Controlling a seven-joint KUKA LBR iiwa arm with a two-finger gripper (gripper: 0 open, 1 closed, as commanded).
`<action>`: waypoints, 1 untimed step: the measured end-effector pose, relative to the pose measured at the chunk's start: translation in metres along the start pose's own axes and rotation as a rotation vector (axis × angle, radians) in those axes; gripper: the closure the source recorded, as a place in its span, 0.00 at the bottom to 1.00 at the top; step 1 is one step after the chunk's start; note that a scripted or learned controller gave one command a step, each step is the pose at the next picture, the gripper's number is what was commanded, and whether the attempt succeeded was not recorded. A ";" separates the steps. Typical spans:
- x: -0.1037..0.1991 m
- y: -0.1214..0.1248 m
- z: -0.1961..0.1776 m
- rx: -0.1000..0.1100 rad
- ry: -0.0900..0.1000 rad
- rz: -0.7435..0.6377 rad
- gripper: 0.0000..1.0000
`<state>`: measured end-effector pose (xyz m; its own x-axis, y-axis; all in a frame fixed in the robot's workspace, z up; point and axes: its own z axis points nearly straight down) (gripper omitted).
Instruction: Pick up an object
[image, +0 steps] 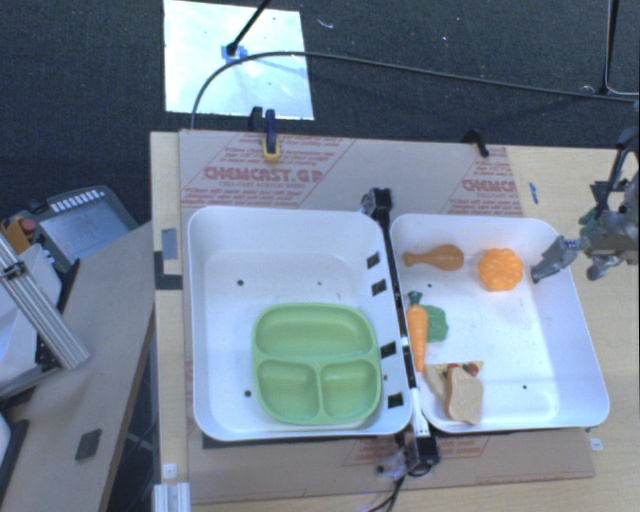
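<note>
The pincer (556, 262) stood at the right rim of the right bin (575, 345), with a grey finger (548, 265) slanting down over the bin's upper right corner; whether it was released or clenched could not be told, and nothing was seen between its parts. It touched none of the objects. The nearest item was an orange fruit (500, 269), round with a dimpled skin, lying in the upper part of the right bin, just left of the pincer and apart from it. A tan drumstick (436, 258) lay to the left of the fruit, near the bin's upper left corner. A carrot (417, 335) with green leaves at its top lay lengthwise along the left wall of the same bin, and a sandwich slice (463, 390) rested near its front edge. The left bin (215, 270) held a green divided plate (317, 362) with three compartments, set toward the front right. Both bins sat on a board (330, 168) printed in red, the word "CHEMCAST" being legible behind the left bin and partly repeated behind the right; smaller print beside it was too blurred to read. The board lay on the surface (165, 180).
</note>
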<state>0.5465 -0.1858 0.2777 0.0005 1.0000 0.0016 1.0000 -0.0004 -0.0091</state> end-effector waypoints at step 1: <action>0.001 0.002 -0.006 -0.011 -0.002 -0.003 0.00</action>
<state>0.5485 -0.1851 0.2838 -0.0029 1.0000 -0.0007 1.0000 0.0029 0.0017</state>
